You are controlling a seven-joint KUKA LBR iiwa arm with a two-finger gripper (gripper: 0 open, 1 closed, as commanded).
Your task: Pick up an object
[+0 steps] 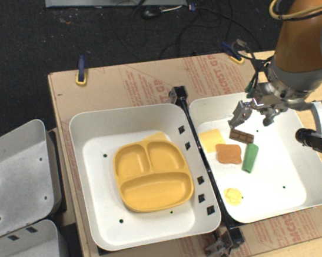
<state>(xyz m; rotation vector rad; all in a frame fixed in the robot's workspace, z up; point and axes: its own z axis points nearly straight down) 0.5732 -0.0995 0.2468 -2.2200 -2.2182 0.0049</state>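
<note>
Claw [253, 115] spread open, nothing gripped, poised over right bin [313, 192]. Beneath it: brown block [241, 137], orange sponge [229, 154], green cylinder [249, 158], yellow square [211, 140], small yellow piece [233, 195]. Left bin [103, 222]: yellow divided tray [153, 175].

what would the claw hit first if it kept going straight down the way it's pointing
Probably the small brown block: the claw hangs just above and right of it in the right bin. Depth is unclear from this slant, so it could instead reach bare bin floor beside it.
</note>
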